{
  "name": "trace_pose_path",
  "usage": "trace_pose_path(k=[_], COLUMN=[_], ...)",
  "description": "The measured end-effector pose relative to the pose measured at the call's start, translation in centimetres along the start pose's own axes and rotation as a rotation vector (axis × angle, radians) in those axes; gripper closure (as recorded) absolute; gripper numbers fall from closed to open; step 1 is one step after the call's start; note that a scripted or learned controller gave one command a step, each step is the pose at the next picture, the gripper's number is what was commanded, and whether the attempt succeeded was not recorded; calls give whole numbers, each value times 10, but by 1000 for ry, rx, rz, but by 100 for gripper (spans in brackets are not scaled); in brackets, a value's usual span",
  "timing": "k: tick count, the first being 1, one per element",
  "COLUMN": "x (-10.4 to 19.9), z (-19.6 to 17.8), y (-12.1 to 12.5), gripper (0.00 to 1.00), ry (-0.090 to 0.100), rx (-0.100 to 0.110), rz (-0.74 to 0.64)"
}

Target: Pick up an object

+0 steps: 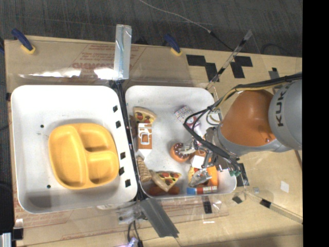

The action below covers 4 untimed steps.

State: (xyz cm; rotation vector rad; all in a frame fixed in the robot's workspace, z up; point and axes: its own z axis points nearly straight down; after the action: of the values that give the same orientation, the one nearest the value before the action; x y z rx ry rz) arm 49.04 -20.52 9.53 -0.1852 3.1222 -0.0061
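In the right bin (154, 94), the gripper (204, 164) is seen just right of the donut (180, 152), apparently nearest; its state cannot be told.

a yellow divided tray (82, 154) lies in the left white bin (25, 102) at the frame's left. two blue clamps (24, 40) sit at the cardboard's top edge, upper left and upper centre. a grey strip (123, 50) stands upright between the bins.

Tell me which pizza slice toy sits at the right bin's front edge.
The pizza slice with the red toppings, by the bin's front wall. The other slice lies up near the back, beside the divider.
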Motion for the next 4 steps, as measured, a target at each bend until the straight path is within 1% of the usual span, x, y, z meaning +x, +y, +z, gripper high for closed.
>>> trace_pose_path(k=[1,2,3,4], x=[2,-78,-77,-53], z=[0,-47,5,4], y=[-2,22,6,-5], gripper=[0,0,0,0], ry=[-2,9,14,13], rx=[-1,-5,-6,-15], rz=[16,-116,-189,-258])
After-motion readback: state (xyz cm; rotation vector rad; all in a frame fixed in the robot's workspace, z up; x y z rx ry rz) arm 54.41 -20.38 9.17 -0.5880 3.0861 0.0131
